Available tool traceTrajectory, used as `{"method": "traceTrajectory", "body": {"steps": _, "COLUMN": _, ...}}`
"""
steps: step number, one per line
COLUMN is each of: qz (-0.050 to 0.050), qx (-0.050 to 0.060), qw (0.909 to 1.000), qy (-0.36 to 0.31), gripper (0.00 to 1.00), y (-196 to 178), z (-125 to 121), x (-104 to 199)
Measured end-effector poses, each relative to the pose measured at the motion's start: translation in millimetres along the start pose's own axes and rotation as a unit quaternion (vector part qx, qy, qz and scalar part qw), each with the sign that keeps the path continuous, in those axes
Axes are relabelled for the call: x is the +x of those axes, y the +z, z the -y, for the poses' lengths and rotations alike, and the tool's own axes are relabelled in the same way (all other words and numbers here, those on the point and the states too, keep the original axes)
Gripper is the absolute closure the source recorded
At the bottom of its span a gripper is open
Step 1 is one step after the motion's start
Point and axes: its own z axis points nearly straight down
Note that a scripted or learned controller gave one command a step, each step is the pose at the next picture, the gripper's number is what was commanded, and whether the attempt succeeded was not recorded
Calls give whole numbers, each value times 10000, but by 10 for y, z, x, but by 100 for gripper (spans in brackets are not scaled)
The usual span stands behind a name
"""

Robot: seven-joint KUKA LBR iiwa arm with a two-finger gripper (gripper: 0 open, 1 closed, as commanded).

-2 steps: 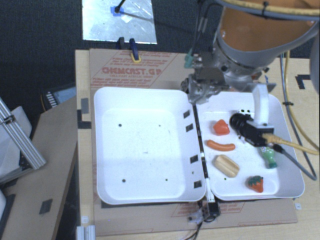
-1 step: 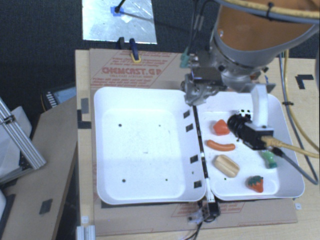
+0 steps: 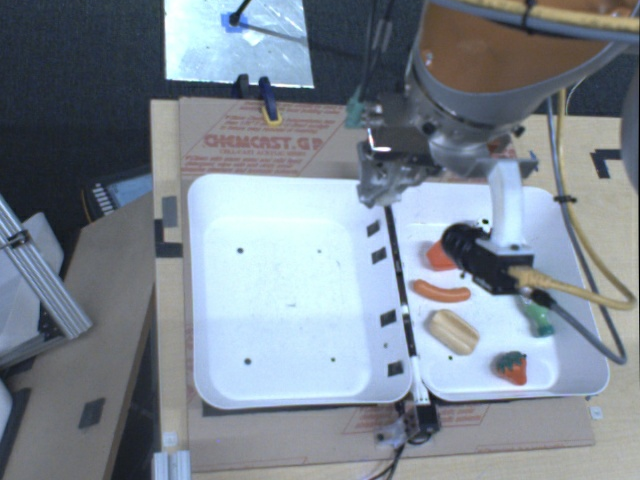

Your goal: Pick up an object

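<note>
My gripper (image 3: 383, 186) hangs over the far end of the divider between the two bins, under the grey wrist and the orange band. The right bin (image 3: 575, 268) holds the loose objects: an orange-red piece (image 3: 438, 257), a thin sausage (image 3: 441, 291), a tan bread roll (image 3: 452, 331), a strawberry-like toy (image 3: 512, 367) and a small green piece (image 3: 538, 318). All of them lie nearer the camera than the gripper, well apart from it. Nothing shows in the gripper's grasp.
The left bin (image 3: 205, 268) lies beside the right one, sharing the hinged divider (image 3: 398, 298). A black device on a white bracket (image 3: 488, 258), with a yellow cable, sits over the right bin next to the orange-red piece. Cardboard (image 3: 260, 140) lies under both bins.
</note>
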Motion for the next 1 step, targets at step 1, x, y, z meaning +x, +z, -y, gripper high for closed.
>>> {"method": "traceTrajectory", "body": {"steps": 1, "qz": -2, "qx": -10, "qw": 10000, "qy": -11, "gripper": 100, "y": -111, "z": -6, "x": -7}}
